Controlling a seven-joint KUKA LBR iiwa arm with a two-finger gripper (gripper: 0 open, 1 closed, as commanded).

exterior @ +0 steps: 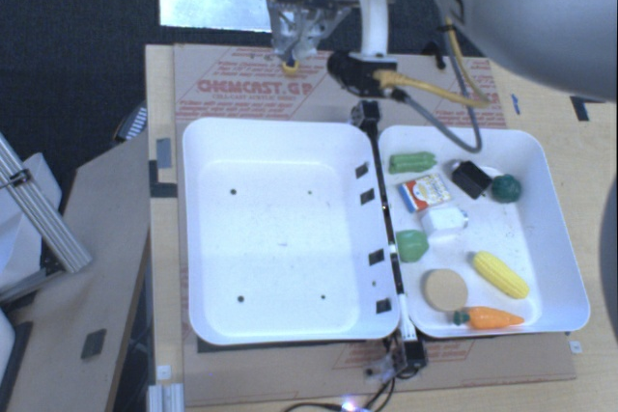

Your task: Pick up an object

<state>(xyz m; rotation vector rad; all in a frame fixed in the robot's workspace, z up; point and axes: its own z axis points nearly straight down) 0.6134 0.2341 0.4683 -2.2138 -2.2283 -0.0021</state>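
White bins lay side by side while the gripper (290,63) hung high beyond the left bin (208,207), over the cardboard sheet (232,87).

Nothing had been lifted yet, judging by the layout: the corn cob (500,274), carrot (491,317), green ball (506,189), red-and-white box (425,193) and black block (471,178) all sat in the right bin (555,207), well apart from the gripper. A small yellow speck showed at its tip, possibly part of the tool. Whether the gripper stood apart or together could not be told. Reach, descent and grasp all remained.

toys (502,274) in right bin (558,207)
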